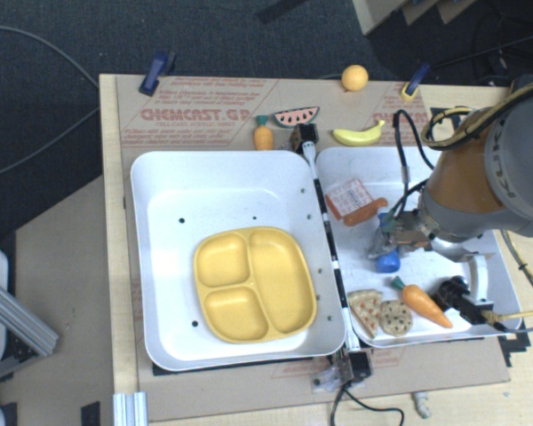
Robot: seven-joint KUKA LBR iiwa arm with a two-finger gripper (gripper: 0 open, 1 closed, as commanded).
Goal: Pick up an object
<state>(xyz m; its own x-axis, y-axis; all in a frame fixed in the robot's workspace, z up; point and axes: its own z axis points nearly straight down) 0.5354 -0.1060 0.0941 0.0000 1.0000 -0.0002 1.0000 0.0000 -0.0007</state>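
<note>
Fingers of the gripper (pixel 393 238) are too hidden by the wrist for me to tell their state; they hang over the right bin (pixel 366 160), just above a small blue object (pixel 388 262). Nearby lie a carrot (pixel 424 304), a cookie (pixel 395 318) and a red packet (pixel 350 199). A yellow divided plate (pixel 252 284) sits in the left bin (pixel 160 238).

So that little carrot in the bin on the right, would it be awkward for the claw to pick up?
Probably a bit. The carrot is tapered and rounded, so it may slip or roll when pinched. It looks like a small toy, likely light and rigid. It lies close to the cookie, so a push could nudge that too.
</note>
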